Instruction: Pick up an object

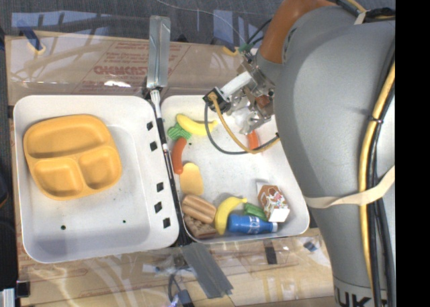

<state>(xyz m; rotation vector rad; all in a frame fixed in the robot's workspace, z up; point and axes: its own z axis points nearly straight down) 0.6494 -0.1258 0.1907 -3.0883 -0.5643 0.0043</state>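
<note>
view: camera view, slanted down on both bins
gripper (252,119): hung over right bin (285,164), near its far right corner; cables and wrist clutter hid the tips, cannot tell how wide it stood or whether it held anything
nearest item: small orange piece (252,140), just below the gripper toward the near edge, long axis roughly far-to-near; looked like smooth plastic
banana (193,125): left of gripper, near far left corner, curved, glossy yellow, long axis across the bin
carrot (177,154): along left edge, orange, tapered, green top
near edge pile: hot dog (197,208), second banana (227,209), blue bottle (250,224), carton (273,203), touching or crowded
left bin (134,225): yellow tray (70,154), three compartments, rigid moulded plastic
judgement: orange piece was the shortest reach
</note>
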